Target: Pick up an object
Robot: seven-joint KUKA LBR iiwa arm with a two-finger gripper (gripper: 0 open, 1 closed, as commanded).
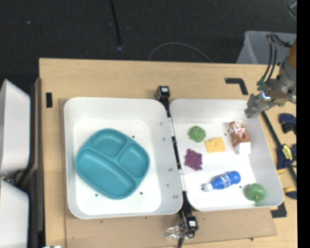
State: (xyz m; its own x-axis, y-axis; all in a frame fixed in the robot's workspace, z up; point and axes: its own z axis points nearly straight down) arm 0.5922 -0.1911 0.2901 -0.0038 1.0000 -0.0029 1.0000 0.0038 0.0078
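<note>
Claw (254, 106) hovers over the right bin's (223, 204) two o'clock corner; its opening can't be judged. At five o'clock lie a blue, white-capped bottle (223, 180) and a green apple (255, 192).

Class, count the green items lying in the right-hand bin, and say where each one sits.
2. The green leafy item lies near the bin's upper left, beside the divider; the green apple sits in the lower right corner. None looks hidden.

The grey arm (279, 84) enters from the three o'clock side, and its gripper (253, 107) points down toward seven o'clock, with nothing visible between its fingers.
</note>
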